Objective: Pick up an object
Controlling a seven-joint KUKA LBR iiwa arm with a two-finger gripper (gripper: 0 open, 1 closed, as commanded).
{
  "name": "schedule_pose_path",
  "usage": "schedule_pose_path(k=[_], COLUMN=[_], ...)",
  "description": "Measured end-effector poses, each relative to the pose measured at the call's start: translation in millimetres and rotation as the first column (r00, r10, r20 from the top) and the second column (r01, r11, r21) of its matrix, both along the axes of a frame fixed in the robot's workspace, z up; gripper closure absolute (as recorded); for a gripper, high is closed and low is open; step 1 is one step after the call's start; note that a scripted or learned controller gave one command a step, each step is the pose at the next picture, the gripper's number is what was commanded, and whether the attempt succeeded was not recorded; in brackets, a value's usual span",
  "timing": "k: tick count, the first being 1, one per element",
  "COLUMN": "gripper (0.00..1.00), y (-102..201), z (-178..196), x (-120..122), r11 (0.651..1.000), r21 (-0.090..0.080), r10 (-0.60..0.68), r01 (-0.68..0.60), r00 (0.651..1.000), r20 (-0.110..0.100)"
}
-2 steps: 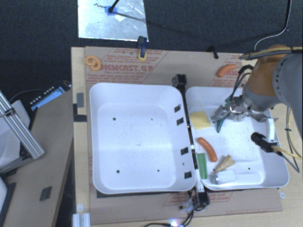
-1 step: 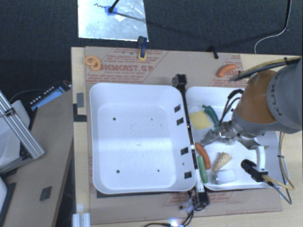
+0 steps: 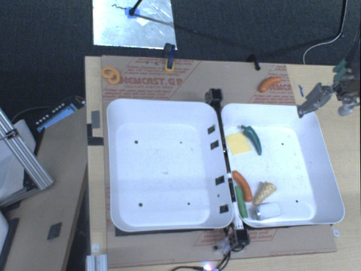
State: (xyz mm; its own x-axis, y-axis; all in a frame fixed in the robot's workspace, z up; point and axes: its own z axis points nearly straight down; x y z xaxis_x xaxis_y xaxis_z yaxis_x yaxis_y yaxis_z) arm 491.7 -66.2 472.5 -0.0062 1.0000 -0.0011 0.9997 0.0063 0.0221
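Camera view: approach step judged; nothing held, fingers [image 3: 316,99] state cannot be told. Green pepper [image 3: 252,139] seen below-left of fingers; descent needed.

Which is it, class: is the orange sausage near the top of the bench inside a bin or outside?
Outside. The orange sausage lies on the cardboard sheet, beyond the right bin rim.

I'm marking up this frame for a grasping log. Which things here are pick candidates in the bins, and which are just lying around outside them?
Pick candidates, all in the right bin:
yellow slice
dark green pepper
orange sausage
green bean
tan cone
white block

Lying about on the board:
orange ring
orange sausage-shaped piece
yellow-blue clamp
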Motion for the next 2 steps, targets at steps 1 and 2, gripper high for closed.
schedule_pose_path(k=[1, 2], gripper=[1.0, 1.0], y=[-0.2, -37.9], z=[2.3, 35.5], x=[0.5, 26.3], r11=[1.0, 1.0], r21=[-0.001, -0.002], r10=[0.003, -0.007], r01=[-0.003, 0.007], r00=[1.0, 1.0], r20=[-0.014, -0.015])
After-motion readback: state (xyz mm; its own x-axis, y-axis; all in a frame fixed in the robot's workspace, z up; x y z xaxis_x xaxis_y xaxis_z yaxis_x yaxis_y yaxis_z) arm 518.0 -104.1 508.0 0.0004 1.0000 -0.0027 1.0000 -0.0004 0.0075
